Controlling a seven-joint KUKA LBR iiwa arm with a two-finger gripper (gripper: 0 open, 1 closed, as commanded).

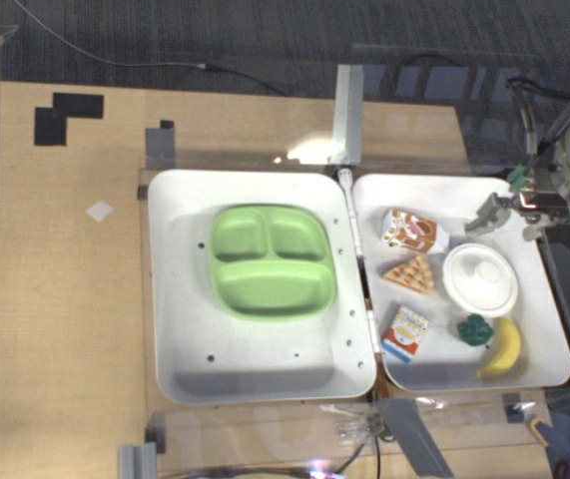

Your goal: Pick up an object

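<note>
No single target is named, so any item in the right bin (556, 362) counts: a white bowl (480, 277) right of centre, a banana (502, 348) at the near right corner, a small dark green piece (475, 330) touching or just beside the banana, a triangular waffle-patterned piece (410, 274), an orange-and-white snack packet (408, 231) behind it, and a small blue-and-white carton (405, 331) toward the near wall. The items are scattered loosely and lie flat, mostly apart, which is judged to leave room for a top-down grasp; the bowl is crowded by the waffle piece and the green piece. The gripper (491, 213) is seen over the far right part of this bin, above and behind the bowl; nothing is held, and whether it is spread or closed cannot be told. The left bin (170, 267) carries a green divided tray (270, 260), well clear of the arm. Both bins sit on the tabletop (55, 297). The dividing wall and bin rims are judged the main obstructions.
</note>
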